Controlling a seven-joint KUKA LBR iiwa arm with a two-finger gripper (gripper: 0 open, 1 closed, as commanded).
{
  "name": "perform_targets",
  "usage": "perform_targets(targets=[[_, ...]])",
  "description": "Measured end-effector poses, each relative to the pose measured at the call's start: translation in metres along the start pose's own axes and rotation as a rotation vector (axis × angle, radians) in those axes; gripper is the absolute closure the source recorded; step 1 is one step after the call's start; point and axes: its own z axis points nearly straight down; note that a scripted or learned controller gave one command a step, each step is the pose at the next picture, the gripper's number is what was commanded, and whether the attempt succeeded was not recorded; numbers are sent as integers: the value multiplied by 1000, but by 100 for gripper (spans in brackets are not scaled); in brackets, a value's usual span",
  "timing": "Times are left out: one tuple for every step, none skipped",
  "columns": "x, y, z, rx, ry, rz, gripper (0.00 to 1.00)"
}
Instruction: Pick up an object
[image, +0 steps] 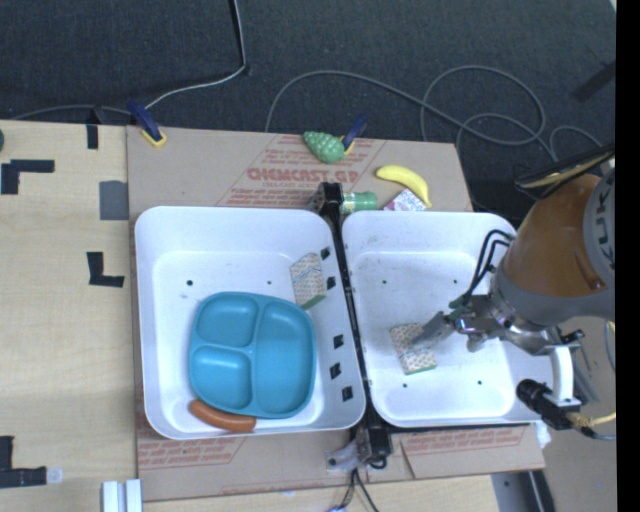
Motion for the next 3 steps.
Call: perform_targets(targets=[[23,8,79,-5,-1,2,0],[22,8,69,-6,-3,3,100],[92,19,-29,-4,-1,-1,100]])
